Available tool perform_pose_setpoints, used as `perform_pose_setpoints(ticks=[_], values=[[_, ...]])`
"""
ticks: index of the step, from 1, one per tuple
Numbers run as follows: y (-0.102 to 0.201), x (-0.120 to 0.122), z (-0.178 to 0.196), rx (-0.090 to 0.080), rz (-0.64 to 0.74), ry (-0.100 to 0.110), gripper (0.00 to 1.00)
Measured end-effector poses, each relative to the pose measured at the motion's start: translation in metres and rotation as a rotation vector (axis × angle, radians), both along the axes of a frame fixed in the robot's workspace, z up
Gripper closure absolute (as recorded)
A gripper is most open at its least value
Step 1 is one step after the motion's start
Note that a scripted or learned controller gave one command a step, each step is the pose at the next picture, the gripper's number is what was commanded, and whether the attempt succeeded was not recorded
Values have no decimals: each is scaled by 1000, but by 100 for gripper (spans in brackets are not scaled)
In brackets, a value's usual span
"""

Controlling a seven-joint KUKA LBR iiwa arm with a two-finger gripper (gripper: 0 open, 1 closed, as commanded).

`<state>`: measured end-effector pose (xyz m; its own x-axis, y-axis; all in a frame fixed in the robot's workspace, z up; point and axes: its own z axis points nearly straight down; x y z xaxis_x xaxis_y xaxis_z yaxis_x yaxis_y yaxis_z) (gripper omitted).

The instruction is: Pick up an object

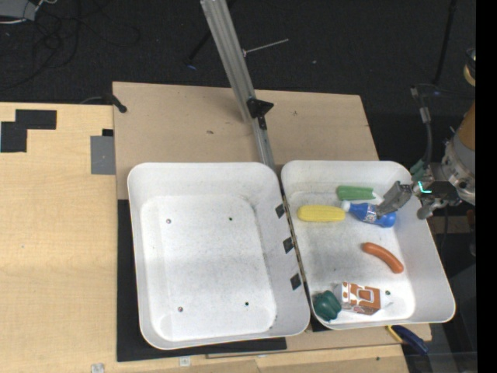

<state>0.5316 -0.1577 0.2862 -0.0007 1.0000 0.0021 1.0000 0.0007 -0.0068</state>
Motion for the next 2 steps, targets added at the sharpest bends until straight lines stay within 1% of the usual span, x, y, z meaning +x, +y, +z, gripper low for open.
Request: perform_pose_setpoints(ticks=[1, 2], values=[[-1, 0, 2, -1, -2, -4, 0], [-10, -3, -50, 0, -1, 1, 0]])
